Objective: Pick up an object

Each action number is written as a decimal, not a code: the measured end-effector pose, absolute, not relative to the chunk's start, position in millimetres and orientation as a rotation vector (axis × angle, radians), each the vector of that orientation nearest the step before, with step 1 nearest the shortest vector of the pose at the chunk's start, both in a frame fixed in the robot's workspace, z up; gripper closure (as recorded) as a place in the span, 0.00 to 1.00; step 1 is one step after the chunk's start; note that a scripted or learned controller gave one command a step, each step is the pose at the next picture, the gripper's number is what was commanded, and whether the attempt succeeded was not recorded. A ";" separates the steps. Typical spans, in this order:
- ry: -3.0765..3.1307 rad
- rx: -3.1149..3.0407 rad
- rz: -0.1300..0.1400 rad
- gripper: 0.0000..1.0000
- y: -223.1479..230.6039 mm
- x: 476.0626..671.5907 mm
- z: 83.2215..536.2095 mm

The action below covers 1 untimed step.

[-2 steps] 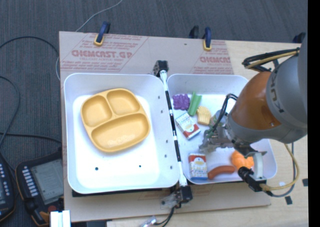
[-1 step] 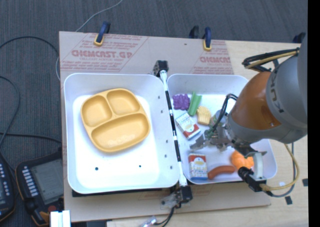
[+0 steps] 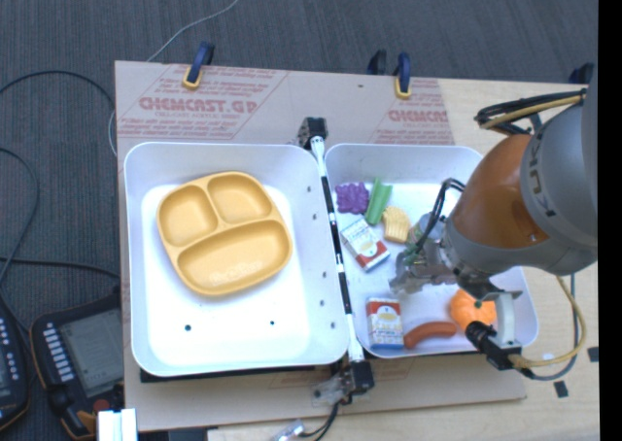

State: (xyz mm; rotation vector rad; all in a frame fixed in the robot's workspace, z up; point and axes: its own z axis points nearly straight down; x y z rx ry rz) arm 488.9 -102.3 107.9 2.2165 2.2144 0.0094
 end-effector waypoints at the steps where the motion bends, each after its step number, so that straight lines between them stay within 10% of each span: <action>1: 2.215 2.217 0.009 0.00 -102.2 488.8 107.8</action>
